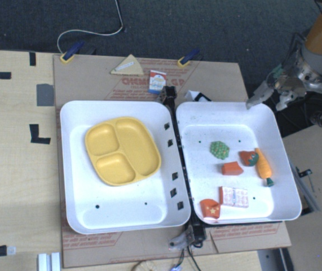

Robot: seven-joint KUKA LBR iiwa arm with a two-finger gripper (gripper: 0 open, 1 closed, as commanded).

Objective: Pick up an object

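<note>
The tool (pixel 269 93) hangs past the upper right corner of the right bin (pixel 206 117), above its rim; its two fingers stand apart with nothing between them. In that bin lie a green broccoli-like piece (pixel 219 149), an orange-red block (pixel 232 169), a red tomato-like piece (pixel 248 158) touching an orange carrot (pixel 263 165), a small white and pink pack (pixel 234 197) and a red piece (pixel 210 208) at the lower rim. The left bin (pixel 76 168) holds a yellow divided plate (pixel 122 150). A small carton (pixel 157 82) stands on the worktop (pixel 14 151) behind the bins.
</note>
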